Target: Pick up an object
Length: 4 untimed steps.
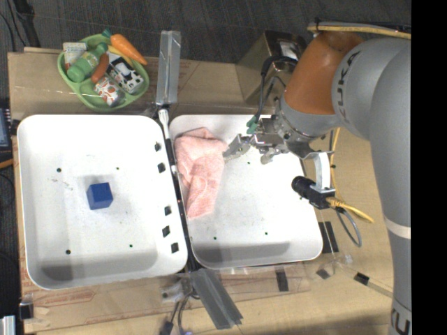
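Observation:
A crumpled pink cloth [198,172] lies along the left side of the right bin [279,246]. A small blue cube [100,195] rests in the middle of the left bin [42,257]. My gripper [250,152] hangs over the upper middle of the right bin, just right of the cloth's top corner. Its two fingers stand apart with nothing between them, and one fingertip [232,149] nearly meets the cloth's edge.
A green bowl [73,89] of toy food, including a carrot, stands behind the left bin on the bench. A metal divider with black clips runs between the bins. The arm's grey body covers the right side of the scene.

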Tool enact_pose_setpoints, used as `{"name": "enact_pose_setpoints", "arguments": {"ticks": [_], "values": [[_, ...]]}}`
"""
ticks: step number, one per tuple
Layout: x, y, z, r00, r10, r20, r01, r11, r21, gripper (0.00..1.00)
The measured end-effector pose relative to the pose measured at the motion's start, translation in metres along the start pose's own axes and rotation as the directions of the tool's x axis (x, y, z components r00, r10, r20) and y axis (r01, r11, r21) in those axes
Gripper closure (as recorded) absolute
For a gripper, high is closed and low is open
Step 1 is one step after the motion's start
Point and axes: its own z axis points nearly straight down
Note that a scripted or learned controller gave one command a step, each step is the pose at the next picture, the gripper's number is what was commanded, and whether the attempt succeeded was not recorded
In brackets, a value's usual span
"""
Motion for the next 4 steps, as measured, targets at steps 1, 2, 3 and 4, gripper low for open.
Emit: {"name": "enact_pose_setpoints", "arguments": {"ticks": [1,2,3,4], "values": [[-0.006,0.012,0.121,1.0,0.0,0.002,0.0,1.0,-0.007,0.0],[0.023,0.037,0.12,0.99,-0.139,0.003,0.139,0.99,-0.005,0.0],[0.002,-0.004,0.121,0.909,-0.417,0.001,0.417,0.909,-0.003,0.0],[-0.005,0.067,0.12,0.973,-0.233,0.002,0.233,0.973,-0.004,0.0]]}}
